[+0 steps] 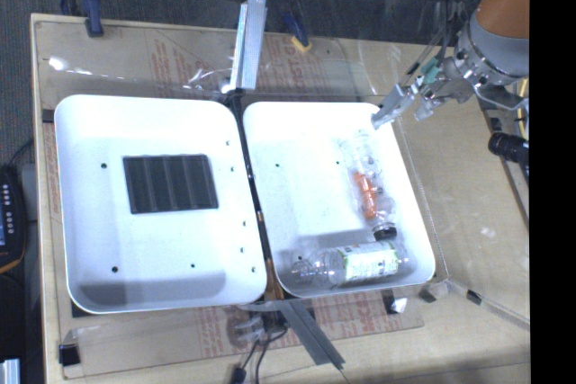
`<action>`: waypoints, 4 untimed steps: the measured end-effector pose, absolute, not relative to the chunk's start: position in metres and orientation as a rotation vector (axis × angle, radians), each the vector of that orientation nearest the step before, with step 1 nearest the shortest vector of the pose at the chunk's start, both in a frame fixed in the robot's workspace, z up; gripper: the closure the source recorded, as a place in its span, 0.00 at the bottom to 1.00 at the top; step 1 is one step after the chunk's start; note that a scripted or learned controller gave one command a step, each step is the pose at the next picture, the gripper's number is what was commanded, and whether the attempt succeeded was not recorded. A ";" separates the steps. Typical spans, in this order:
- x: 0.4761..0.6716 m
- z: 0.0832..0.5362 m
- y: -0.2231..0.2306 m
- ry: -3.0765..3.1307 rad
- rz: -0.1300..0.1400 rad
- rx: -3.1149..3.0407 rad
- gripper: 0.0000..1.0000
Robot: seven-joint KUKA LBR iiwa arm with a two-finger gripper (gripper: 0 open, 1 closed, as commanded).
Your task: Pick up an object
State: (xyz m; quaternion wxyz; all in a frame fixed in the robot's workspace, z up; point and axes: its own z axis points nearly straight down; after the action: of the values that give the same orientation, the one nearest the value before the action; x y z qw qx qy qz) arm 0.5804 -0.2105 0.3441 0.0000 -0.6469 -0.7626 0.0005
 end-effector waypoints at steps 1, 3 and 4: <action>0.565 0.242 -0.210 -2.500 0.004 -1.896 0.00; 0.551 0.154 -0.210 -2.558 0.004 -1.813 0.00; 0.558 0.161 -0.211 -2.609 0.002 -1.746 0.00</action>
State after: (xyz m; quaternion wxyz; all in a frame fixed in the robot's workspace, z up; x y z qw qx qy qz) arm 0.5582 -0.2107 0.1613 0.0010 -0.5561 -0.8311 0.0007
